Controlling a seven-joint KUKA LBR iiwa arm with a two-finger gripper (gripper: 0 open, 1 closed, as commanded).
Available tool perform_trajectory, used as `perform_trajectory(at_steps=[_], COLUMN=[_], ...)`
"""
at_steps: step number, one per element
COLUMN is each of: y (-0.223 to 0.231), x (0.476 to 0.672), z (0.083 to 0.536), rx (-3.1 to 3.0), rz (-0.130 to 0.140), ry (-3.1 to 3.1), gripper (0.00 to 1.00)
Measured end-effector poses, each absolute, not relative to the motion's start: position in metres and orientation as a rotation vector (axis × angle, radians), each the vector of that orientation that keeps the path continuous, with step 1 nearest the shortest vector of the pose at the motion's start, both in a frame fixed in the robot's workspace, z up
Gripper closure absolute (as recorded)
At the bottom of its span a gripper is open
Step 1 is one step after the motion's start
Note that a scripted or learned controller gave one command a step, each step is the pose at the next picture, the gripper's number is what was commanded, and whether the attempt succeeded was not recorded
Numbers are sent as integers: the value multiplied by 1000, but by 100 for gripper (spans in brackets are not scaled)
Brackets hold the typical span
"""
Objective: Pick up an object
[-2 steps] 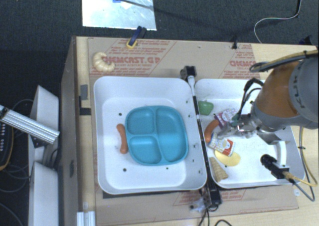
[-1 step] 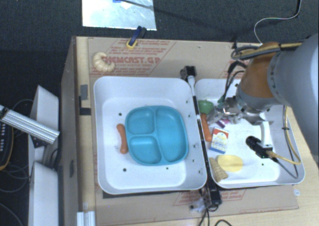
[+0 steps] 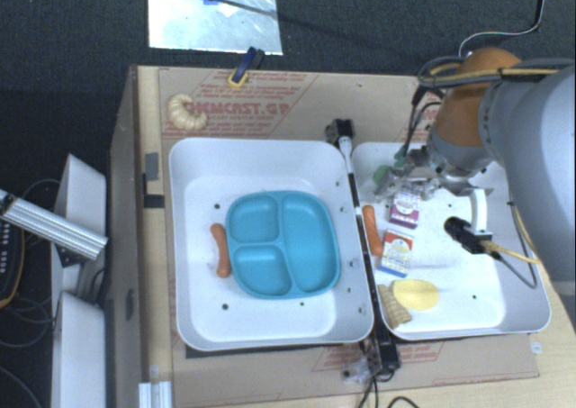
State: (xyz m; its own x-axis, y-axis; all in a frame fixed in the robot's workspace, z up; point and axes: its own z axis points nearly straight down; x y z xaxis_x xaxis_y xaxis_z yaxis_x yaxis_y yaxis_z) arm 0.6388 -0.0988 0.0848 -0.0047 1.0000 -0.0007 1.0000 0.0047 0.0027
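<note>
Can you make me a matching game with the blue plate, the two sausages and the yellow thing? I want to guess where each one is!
Things:
1. blue plate
2. sausage beside the plate
3. sausage by the divider
4. yellow thing

Places:
A. right bin, left edge
B. right bin, near front
C. left bin, middle
D. left bin, left of the plate

Pairs: 1-C, 2-D, 3-A, 4-B

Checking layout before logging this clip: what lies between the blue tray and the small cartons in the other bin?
In the camera view, between the blue tray and the cartons lie the bins' adjoining walls and an orange sausage by the right bin's wall.
</note>
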Motion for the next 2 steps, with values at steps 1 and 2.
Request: perform_trajectory(at_steps=[1,2], y=[-99,-99], x=[663,664], z=[85,96], rx=[2215,2208], rz=[2,3], ry=[2227,2229], gripper=[0,100])
